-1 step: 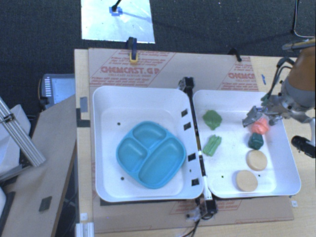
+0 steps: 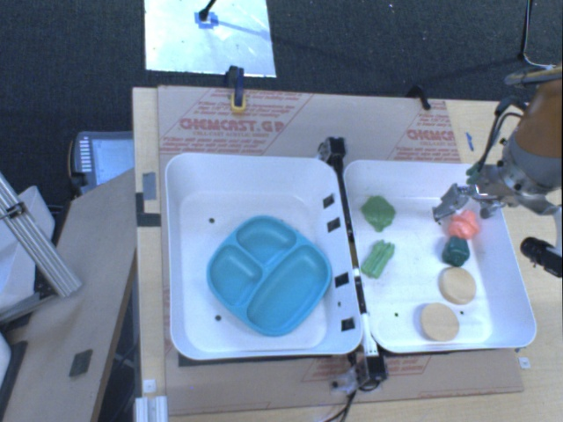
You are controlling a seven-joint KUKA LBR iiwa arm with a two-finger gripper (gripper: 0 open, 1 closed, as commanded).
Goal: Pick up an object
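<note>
We take the orange-pink object (image 2: 465, 226) as the likeliest target: it lies in the right bin (image 2: 519, 299), near that bin's far right corner, and the gripper (image 2: 459, 202) sits directly over its upper edge. We see the metal end of the gripper overlapping or touching the top of the object, but we cannot tell whether the object sits between the fingers or whether the hand is spread or pressed together; the glare and the slant hide that.

Just below the orange-pink object, touching or nearly touching it, we see a dark teal lump (image 2: 456, 252). Below that lies a tan disc (image 2: 457, 286), and nearer the front wall a second tan disc (image 2: 439, 322), the two close together but apart. Toward the left side of the same bin we find a green blob (image 2: 378, 212) and, just below it, a green ribbed piece (image 2: 378, 258) lying at a slant.

The arm (image 2: 537, 139), with its orange band, enters from the right, above the bin's right wall.

In the left bin (image 2: 189, 209) a blue divided plate (image 2: 268, 273) with three compartments rests flat near the middle. Both bins stand side by side on a cardboard sheet (image 2: 290, 121) with red lettering.
</note>
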